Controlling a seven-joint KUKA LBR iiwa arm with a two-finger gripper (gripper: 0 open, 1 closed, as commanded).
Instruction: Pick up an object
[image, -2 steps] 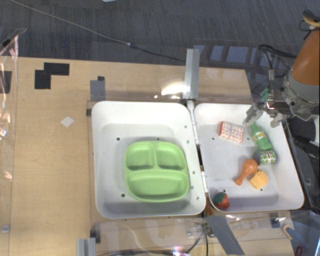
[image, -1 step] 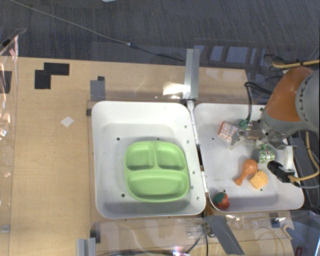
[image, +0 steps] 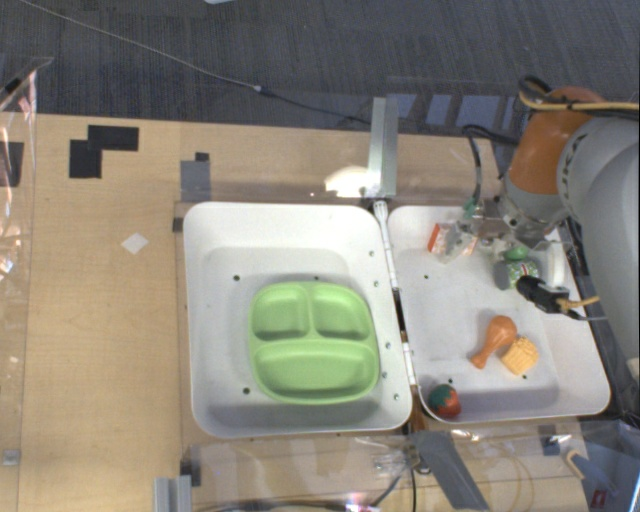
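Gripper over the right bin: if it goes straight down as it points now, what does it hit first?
Probably the green object beneath the gripper, or bare right bin floor beside it; depth is unclear from this slant.

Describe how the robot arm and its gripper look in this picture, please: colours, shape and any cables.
The arm is a thick, rounded body in light grey, with a glossy orange band above the wrist. Dark cables run along it near the wrist. The gripper is a small, pale metallic assembly with an orange-red part on one side. A black piece with a yellowish cable hangs below the wrist.
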